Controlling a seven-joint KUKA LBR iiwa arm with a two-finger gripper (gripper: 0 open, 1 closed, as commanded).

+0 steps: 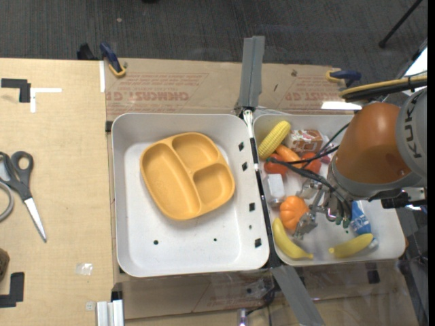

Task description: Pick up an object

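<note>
Gripper point(314, 217): we log a small metal assembly with looped cables under the grey arm point(374, 151) and its glossy orange band, low in the right bin point(387, 250), just beside the small pumpkin point(293, 211); whether it is spread or pressed together we cannot tell, and we see no item between its tips. From the left, we list: scissors point(26, 189) with grey handles and steel blades on the pale wooden bench point(54, 250), their left loop cut off by the frame edge; a blue clamp point(112, 58) at the bench's far edge; brown cardboard point(170, 87) with printed lettering seen reversed, which we cannot read with confidence. Left bin point(183, 257): shallow, white, smooth, rounded corners, holding one matte yellow-orange plastic plate point(188, 174) with three compartments. Right bin contents: a ridged yellow corn cob point(274, 138); an orange carrot-like piece point(285, 154), partly covered; a red-and-white packet point(306, 141) with print too small to read; the rounded, ribbed orange pumpkin; a smooth yellow banana point(291, 241) touching the pumpkin's near side; a second banana point(351, 245) near the front wall; a blue packet point(359, 217), mostly hidden by the arm. On the arm's grey casing at the right edge we read the letters "KU", the rest cut off.
</note>
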